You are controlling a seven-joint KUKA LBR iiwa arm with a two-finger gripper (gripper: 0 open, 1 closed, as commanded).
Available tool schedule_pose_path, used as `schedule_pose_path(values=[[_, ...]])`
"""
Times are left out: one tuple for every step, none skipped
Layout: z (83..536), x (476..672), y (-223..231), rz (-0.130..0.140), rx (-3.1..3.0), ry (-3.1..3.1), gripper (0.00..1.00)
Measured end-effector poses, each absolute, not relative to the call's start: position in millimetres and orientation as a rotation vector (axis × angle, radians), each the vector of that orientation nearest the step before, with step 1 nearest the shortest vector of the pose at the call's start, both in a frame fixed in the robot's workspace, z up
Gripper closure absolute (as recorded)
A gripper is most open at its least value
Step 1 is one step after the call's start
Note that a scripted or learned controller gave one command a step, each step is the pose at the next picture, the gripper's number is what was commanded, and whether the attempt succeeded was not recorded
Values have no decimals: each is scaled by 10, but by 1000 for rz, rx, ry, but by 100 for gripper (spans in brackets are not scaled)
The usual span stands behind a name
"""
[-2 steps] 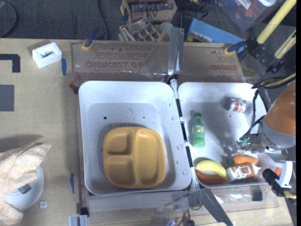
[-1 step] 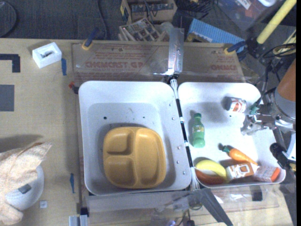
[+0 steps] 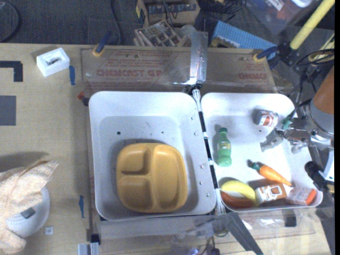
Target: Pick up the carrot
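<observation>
The carrot [image 3: 272, 172] lies untouched on the floor of the right bin [image 3: 241, 102] near its front edge, just behind the banana [image 3: 237, 187] and a bottle [image 3: 276, 194] lying on its side. The gripper [image 3: 281, 137] hangs over the bin's right side, behind the carrot (whether it is open I cannot tell), so the pick is not yet done

Red lettering runs along the cardboard panel [image 3: 139, 72] behind the left bin, reading roughly "CHEACKET GR", though the letters are smeared and uncertain. The matching cardboard strip [image 3: 249, 76] behind the right bin carries red letters too, cut off and unreadable. The bottle [image 3: 274, 193] at the right bin's front edge has a label too small to read.
</observation>
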State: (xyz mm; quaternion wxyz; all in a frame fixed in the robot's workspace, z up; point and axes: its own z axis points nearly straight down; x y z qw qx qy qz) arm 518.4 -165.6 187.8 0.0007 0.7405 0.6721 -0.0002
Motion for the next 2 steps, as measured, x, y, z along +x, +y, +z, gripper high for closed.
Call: schedule_pose_path(values=[[873, 4814, -1768, 8, 2462, 1946, 0], [877, 5655, -1572, 5, 2260, 2173, 0]])
